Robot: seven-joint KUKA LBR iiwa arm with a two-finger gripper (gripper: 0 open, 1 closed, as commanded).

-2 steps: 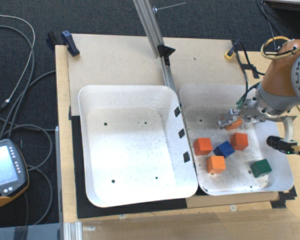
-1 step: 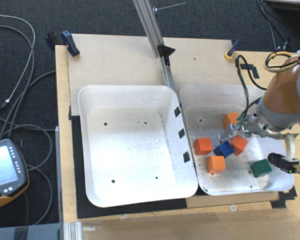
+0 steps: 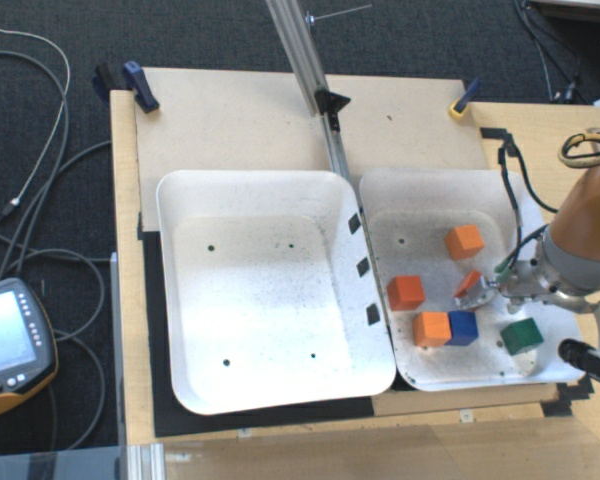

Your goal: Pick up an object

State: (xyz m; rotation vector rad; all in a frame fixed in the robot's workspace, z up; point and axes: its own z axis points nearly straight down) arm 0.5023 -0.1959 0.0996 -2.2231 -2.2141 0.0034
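So we've got the gripper (image 3: 483,290) down low in the right bin (image 3: 432,200), right next to a small red-orange piece (image 3: 467,284), but honestly we can't tell if it's grabbing anything or just hanging there. Other candidates sit close by: an orange cube (image 3: 464,241) further back, a darker orange cube (image 3: 406,292), a lighter orange block (image 3: 431,329) touching a blue cube (image 3: 462,327), and a green block (image 3: 522,336) near the front. These look like light, rigid blocks, probably not fragile. We'd pinch one across two flat opposite faces; the lone back cube has the most room around it.
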